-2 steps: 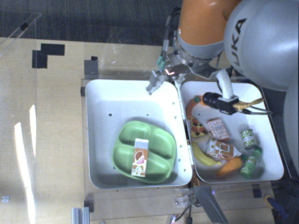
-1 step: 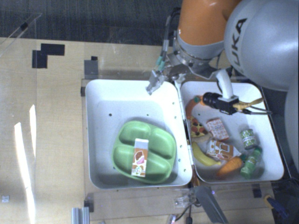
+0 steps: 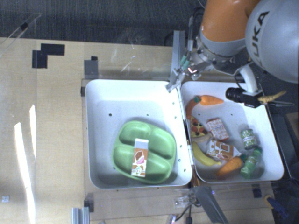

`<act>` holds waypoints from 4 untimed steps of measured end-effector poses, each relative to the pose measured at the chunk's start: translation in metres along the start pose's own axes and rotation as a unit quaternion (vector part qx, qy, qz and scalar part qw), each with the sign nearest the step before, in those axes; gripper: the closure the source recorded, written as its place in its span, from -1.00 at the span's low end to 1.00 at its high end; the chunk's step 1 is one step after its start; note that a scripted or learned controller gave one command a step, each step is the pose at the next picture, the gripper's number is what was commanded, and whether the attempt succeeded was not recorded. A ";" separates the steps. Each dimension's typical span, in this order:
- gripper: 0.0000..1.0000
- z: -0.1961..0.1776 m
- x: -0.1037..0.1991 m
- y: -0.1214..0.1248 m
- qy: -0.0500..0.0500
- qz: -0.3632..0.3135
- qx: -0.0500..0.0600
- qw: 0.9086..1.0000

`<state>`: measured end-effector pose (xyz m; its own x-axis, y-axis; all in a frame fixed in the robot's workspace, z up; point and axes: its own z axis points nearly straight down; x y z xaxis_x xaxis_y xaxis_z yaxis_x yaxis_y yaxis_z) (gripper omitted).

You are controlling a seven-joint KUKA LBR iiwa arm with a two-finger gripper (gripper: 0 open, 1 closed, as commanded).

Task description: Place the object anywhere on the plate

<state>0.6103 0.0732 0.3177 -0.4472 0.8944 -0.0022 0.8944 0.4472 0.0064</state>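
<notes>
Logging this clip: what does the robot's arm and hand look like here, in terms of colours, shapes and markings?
The arm is bulky and rounded, with a smooth grey shell bearing dark KUKA lettering and a broad orange band above the wrist. Below that sits a grey metal hand with slim fingers, a small red-and-green spot, and a black cylindrical part beside it.

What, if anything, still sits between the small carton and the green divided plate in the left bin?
Nothing visible. The small white-and-brown carton already lies on the green divided plate in the left white bin, across the plate's middle ridge. The gripper is above the divider between the bins, away from it.
</notes>
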 end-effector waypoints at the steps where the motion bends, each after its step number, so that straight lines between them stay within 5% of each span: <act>1: -1.00 0.000 0.001 0.000 0.000 -0.001 0.000 1.000; 2: -1.00 0.035 0.006 0.049 0.000 -0.063 -0.001 0.998; 3: -1.00 -0.120 -0.004 0.064 0.000 0.031 -0.001 1.000; 4: -1.00 -0.119 -0.004 0.064 0.000 0.030 0.000 1.000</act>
<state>0.6689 0.0984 0.4372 -0.3924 0.9198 -0.0019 0.9198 0.3924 0.0075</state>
